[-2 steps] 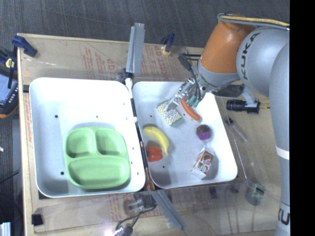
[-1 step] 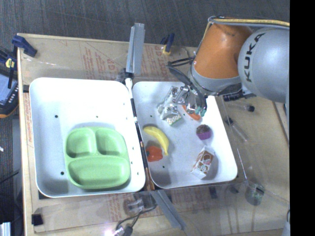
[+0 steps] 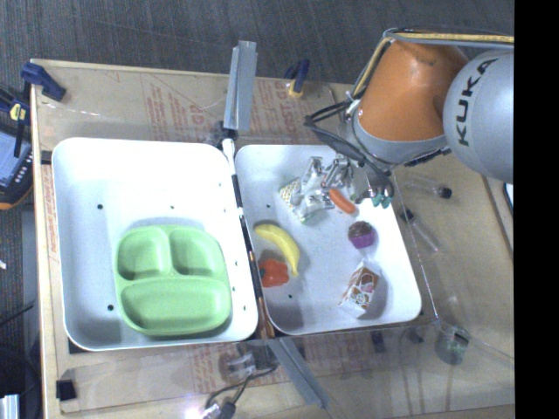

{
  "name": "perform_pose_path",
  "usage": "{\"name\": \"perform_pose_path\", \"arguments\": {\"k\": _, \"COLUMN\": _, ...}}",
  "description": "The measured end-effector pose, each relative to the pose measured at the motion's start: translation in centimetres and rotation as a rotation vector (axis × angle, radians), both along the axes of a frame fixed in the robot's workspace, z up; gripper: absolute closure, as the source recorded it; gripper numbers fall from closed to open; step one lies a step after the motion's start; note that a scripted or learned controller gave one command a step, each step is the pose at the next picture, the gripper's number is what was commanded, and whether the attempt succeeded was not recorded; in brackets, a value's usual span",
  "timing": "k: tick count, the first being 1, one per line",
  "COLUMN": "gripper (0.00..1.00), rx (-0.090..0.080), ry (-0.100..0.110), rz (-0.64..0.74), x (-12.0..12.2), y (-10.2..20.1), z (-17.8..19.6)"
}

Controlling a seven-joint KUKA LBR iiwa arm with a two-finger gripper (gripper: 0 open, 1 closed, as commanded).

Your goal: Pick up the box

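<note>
Box (image 3: 362, 290) lies near plum (image 3: 362, 234), banana (image 3: 279, 243), carrot (image 3: 342, 201).

Lighting even and bright overhead. The two shallow white plastic bins (image 3: 148, 168) near washed out beside my pincer (image 3: 336, 180); soft shadows beneath contents. Focus slightly soft throughout, mild grain.

a robotics lab: kuka arm (image 3: 489, 103) over a clamped plywood bench (image 3: 131, 103) with bins (image 3: 79, 173).
</note>
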State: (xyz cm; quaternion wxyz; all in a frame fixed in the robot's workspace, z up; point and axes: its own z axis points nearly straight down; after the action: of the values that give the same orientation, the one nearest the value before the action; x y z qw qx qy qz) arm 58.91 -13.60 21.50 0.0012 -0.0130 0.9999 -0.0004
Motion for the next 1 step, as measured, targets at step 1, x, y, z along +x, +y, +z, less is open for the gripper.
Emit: {"name": "perform_pose_path", "arguments": {"k": 1, "gripper": 1.0, "rx": -0.002, "ry": -0.002, "rz": 0.591, "x": 3.62, "y": -0.65, "z": 1.85}}
